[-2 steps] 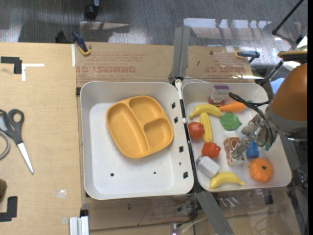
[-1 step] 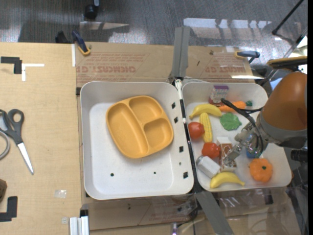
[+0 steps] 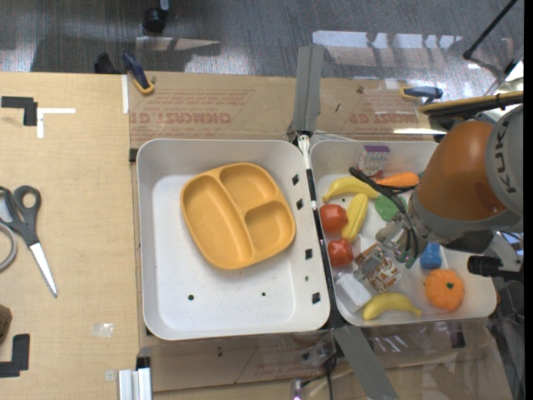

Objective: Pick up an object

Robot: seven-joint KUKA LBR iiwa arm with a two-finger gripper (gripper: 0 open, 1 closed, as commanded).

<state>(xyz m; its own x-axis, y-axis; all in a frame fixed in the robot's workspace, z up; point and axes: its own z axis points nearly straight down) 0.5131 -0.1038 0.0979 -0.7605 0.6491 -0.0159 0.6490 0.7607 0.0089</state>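
Note:
My gripper (image 3: 394,244) hangs low inside the right bin (image 3: 487,307), reaching in from the right below the orange band (image 3: 458,173) of the arm. Just under and to the left of it lies a brown mottled toy (image 3: 379,272). Around it are two red tomatoes (image 3: 333,217) (image 3: 340,251), a yellow banana (image 3: 350,188), a corn cob (image 3: 356,215), a green piece (image 3: 386,207), a carrot (image 3: 400,178), a blue piece (image 3: 430,257), an orange pumpkin (image 3: 444,290) and a second banana (image 3: 390,306). Whether the gripper touches the brown toy is not visible.
The left bin (image 3: 158,248) holds a yellow divided plate (image 3: 239,213). A white block (image 3: 353,292) lies at the right bin's front left. Scissors (image 3: 32,232) rest on the wooden bench at far left. A metal divider (image 3: 306,98) runs between the bins at the back.

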